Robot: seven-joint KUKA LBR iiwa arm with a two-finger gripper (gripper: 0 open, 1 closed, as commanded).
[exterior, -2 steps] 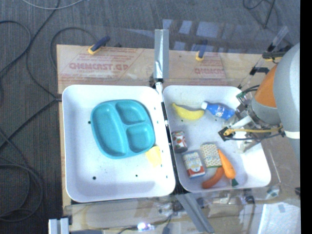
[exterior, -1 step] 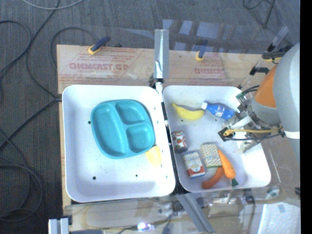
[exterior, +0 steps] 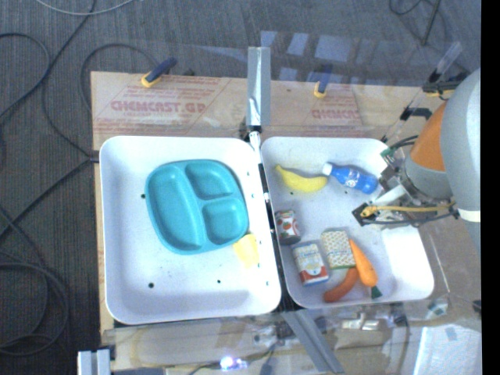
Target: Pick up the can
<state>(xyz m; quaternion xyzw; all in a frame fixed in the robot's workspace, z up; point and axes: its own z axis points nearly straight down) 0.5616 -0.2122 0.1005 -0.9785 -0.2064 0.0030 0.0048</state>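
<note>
Red-labelled can point(exterior: 287, 226), small, upright, rt bin

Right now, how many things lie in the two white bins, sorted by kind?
Play food: 4, banana, carrot, sausage, yellow piece
Boxes: 2, red box, patterned box
Can: 1
Bottle: 1
Tray: 1
Total: 9
</note>
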